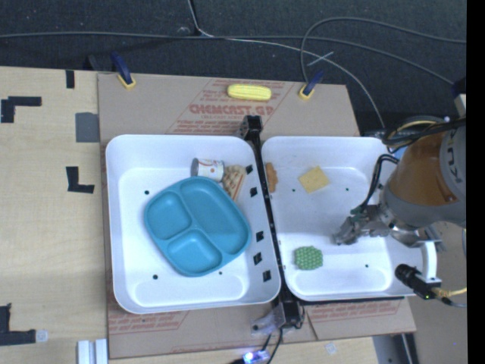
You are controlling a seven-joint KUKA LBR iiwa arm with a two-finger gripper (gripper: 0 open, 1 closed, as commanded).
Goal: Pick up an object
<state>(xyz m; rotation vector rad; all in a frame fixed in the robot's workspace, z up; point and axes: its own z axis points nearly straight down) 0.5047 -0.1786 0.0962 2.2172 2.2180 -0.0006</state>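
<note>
From the overhead camera, the gripper (350, 232) sits low in the right bin (333, 287), probably lowered there to try a grasp; whether it is open or closed cannot be told, and nothing visibly sits in it. The nearest candidate, a green round textured object (308, 258), lies just beside the gripper, down and to its left in the picture; being round, it has no clear long axis or heading. A tan square piece (314, 179) lies further up-left, corners diagonal. The blue divided tray (197, 224) rests well to the left, in the left bin (129, 226).
</note>
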